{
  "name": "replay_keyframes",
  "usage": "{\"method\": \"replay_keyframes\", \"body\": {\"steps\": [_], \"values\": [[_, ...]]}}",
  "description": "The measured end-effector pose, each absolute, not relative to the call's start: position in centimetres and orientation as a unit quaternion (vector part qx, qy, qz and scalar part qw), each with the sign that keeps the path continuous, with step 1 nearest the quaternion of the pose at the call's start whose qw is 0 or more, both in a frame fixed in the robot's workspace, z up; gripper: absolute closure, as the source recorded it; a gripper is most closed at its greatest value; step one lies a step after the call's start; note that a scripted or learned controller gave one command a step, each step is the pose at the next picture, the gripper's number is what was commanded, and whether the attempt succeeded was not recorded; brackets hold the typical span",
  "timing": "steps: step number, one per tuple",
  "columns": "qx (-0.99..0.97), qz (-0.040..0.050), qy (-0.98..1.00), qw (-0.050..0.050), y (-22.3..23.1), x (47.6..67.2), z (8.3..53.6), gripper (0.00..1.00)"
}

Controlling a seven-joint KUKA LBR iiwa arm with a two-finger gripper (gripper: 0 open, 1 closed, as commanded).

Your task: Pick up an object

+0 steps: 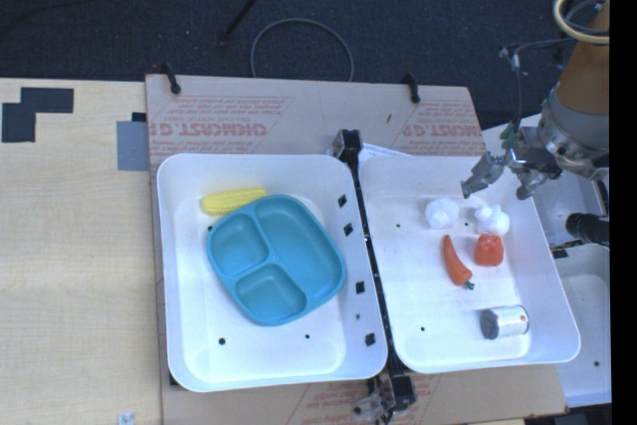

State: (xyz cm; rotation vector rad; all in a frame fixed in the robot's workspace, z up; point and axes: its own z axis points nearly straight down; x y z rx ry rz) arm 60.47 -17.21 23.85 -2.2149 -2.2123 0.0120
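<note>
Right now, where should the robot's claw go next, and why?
Probably down and a little left onto the white ball. The gripper hangs open above the right bin, holding nothing, and that ball lies just below its nearer finger.

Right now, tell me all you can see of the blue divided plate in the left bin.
The blue divided plate looks like smooth, light blue plastic, a rounded rectangle with three compartments: one long section and two smaller ones. It lies flat and right side up in the left bin, turned at an angle to the bin's walls. Nothing sits in its compartments. A yellow corn cob lies against its upper left rim, seemingly touching. The gripper is over the right bin.
</note>
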Motion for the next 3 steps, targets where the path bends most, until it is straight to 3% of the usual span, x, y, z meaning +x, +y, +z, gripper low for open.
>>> {"method": "replay_keyframes", "body": {"steps": [1, 3], "values": [[-0.707, 0.0003, -0.707, 0.000, -17.2, 60.7, 24.5, 0.00], [-0.707, 0.0020, -0.707, 0.003, -16.2, 61.1, 13.2, 0.00]]}}
